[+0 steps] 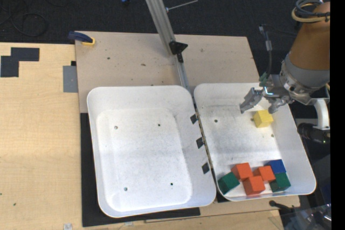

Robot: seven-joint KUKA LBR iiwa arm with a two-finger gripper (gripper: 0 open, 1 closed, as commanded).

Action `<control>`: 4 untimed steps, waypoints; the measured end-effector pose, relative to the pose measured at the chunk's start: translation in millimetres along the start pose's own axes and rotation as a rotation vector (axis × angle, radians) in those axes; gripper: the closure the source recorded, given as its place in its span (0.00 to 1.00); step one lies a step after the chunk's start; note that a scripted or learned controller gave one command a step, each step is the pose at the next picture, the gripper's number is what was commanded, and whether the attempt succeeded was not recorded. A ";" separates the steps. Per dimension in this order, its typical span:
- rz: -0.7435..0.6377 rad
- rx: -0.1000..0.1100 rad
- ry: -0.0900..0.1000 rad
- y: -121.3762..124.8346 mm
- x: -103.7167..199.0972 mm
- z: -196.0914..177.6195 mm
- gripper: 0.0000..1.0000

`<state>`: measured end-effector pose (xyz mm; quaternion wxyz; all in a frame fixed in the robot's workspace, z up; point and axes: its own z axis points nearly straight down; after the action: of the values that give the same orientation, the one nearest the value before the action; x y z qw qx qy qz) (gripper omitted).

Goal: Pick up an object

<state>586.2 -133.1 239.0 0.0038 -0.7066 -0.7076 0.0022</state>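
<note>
Two bins: shallow white trays side by side on the bench, clipped together along the shared edge by small black clips.
Left bin: bare white floor with a few small dark dots, no blocks in it.
Right bin: holds all the blocks.
Yellow block: alone in the upper part of right bin, well apart from the cluster, tilted slightly, resting on the bin floor.
Block cluster: packed in the near right corner of right bin.
Orange blocks: three, touching, centre of the cluster.
Green block: left end of the cluster, against an orange one.
Blue block: right side, behind a second dark green block.
Gripper: over upper right bin, just above and beside the yellow block.
Claw state: fingers spread apart, nothing between them; yellow block sits below, not gripped.
Arm: comes in from the right, orange band above the wrist.
Aluminium rail: slants up from the junction of the bins.
</note>
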 end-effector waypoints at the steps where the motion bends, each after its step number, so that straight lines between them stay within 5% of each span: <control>1: 0.002 -0.005 -0.001 0.7 -0.7 -2.7 0.00; 4: 0.005 -0.007 -0.002 -7.6 2.8 148.7 0.00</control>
<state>577.3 -130.0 90.3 0.0006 -0.7084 -0.7058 0.0003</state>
